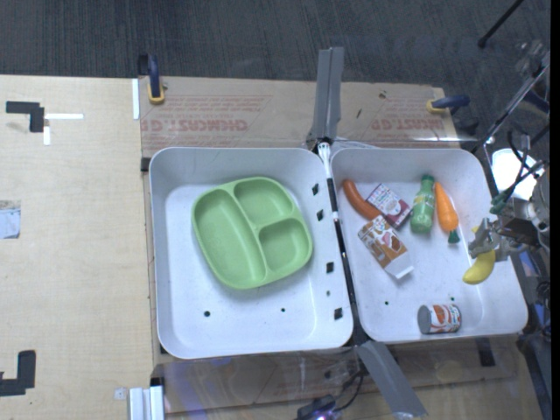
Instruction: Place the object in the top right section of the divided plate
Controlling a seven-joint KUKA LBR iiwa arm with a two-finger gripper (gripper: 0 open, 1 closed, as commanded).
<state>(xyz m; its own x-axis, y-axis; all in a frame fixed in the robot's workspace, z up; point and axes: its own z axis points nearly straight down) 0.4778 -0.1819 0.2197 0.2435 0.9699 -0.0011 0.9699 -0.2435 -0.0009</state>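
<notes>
A green divided plate [252,231] lies in the left bin [175,313], with nothing in its three sections. My gripper [486,240] hangs at the right edge of the right bin [411,309], reaching in from the right. Directly below and touching it is a yellow banana-like object [477,272]. The gripper's body hides the top of the yellow object, so whether it is held cannot be made out.
The right bin also holds an orange-red sausage [358,200], a small red-and-white packet [388,205], a green bottle [423,206], a carrot [446,210], a flat carton [384,244] and a can [439,318] on its side. A grey divider post [328,94] stands between the bins.
</notes>
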